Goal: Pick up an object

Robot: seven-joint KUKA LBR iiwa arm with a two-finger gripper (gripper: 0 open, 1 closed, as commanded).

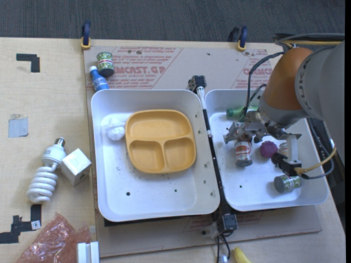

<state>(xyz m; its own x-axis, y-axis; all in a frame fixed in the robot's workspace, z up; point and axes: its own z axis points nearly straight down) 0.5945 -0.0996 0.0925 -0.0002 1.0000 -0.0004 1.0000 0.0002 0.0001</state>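
Note:
The right bin (258,199) holds several small objects. A small jar with a red label (243,153) stands near its middle, with a purple ball (268,148) just to its right. A grey-green can (287,183) lies on its side toward the front right, and a green item (235,113) lies at the back left. My gripper (245,131) is low in this bin, directly above the jar and close to the ball. The arm's orange band (285,86) covers the bin's back right part. No object is visibly lifted.
The left bin (109,196) contains a yellow divided plate (160,140) and a white crumpled wad (115,128). On the bench to the left lie a spiral light bulb (45,174), a white cube (76,165) and a red mesh bag (52,243). A small bottle (101,70) lies behind the bins.

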